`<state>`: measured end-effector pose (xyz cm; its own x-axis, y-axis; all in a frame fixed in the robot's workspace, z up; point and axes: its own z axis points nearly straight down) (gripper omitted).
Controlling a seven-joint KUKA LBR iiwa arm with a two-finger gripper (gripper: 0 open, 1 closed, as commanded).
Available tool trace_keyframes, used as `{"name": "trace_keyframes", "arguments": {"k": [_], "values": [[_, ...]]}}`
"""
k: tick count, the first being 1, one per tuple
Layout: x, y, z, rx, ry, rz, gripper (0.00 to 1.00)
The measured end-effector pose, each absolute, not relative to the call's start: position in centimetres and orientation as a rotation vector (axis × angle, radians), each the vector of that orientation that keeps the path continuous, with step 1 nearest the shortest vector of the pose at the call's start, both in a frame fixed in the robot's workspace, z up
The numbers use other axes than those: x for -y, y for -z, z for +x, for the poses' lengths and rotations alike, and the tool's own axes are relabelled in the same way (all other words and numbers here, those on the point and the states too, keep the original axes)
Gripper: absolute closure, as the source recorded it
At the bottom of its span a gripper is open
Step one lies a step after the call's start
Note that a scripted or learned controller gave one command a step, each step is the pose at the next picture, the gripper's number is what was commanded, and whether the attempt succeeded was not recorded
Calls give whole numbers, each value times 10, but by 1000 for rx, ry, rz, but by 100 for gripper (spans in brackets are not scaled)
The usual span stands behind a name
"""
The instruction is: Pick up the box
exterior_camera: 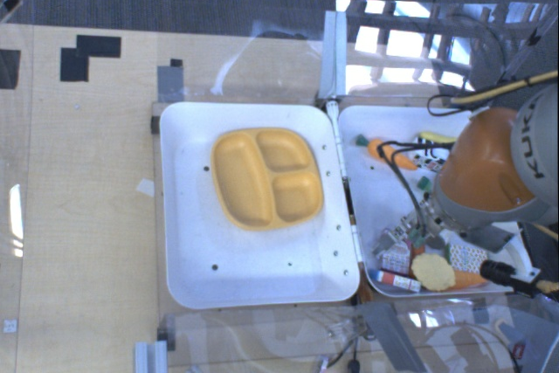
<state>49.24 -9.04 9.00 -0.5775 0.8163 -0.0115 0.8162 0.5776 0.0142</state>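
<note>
My gripper [407, 233] is down in the right bin [367, 188], near its front edge, with the grey and orange arm [489, 166] above it hiding much of the bin. Just below the gripper lies a small box with red and white print [395, 259]; whether they touch is unclear. A white dotted packet or box [468, 258] lies to the right, partly under the arm.
A yellow round piece [433, 272] and a red and white tube [393, 279] lie at the right bin's front wall. An orange item [384, 151] and small green bits lie at its back. The left bin [188, 214] holds a yellow divided plate [266, 176].
</note>
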Motion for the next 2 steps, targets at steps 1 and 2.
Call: {"name": "trace_keyframes", "arguments": {"k": [1,2], "values": [[89,-102,495,-2772,-18,1431,100],[2,-186,499,-2717,-6,1565,100]]}}
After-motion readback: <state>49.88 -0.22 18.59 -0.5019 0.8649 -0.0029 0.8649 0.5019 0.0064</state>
